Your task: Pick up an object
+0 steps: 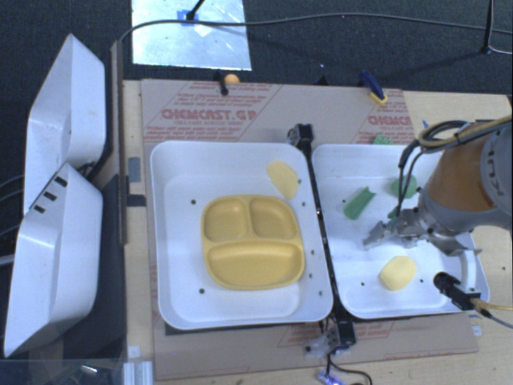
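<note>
In the right bin (341, 291) a pale yellow, lemon-like lump (397, 273) lies near the front. A green oblong piece (358, 202) rests further back on the left, and another green piece (405, 188) is partly hidden behind the arm. My gripper (377, 235) hangs low over the bin's middle, just above and left of the yellow lump and below the green oblong piece. Nothing can be seen held in it. The left bin (172, 215) holds a yellow divided plate (253, 241) and a pale yellow oval piece (282, 179).
The grey and orange arm (469, 187) covers the right bin's right side. A black clamp (301, 134) sits at the back where the bins meet. White housings (60, 199) stand at the far left. Cables cross the dark floor behind the bench.
</note>
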Robot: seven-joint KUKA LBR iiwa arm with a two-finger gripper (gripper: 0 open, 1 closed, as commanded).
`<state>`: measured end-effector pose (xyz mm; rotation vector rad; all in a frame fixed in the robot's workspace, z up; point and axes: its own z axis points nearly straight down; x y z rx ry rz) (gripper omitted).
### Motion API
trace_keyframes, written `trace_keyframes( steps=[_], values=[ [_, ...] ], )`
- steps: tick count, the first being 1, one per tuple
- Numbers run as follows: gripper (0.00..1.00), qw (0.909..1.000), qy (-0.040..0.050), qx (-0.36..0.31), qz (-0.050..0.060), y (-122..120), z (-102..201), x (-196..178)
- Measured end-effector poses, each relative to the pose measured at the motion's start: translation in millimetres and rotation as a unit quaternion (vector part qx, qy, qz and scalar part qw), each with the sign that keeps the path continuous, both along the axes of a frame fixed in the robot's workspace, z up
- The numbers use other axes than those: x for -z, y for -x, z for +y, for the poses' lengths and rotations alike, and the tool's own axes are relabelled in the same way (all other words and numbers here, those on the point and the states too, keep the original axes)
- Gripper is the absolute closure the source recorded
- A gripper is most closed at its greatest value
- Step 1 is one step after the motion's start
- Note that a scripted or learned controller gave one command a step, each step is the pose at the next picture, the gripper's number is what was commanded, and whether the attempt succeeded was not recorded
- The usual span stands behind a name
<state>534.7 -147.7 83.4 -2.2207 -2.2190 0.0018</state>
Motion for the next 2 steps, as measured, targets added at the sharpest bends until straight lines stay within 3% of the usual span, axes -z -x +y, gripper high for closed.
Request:
trace_keyframes(
  steps=[1,2],
  values=[
    [0.0,1.0,0.0007,-0.001,-0.003,-61.9,-6.4,-1.1],
    [0.0,1.0,0.0002,-0.003,-0.003,-99.7,42.5,-1.3]
  ],
)
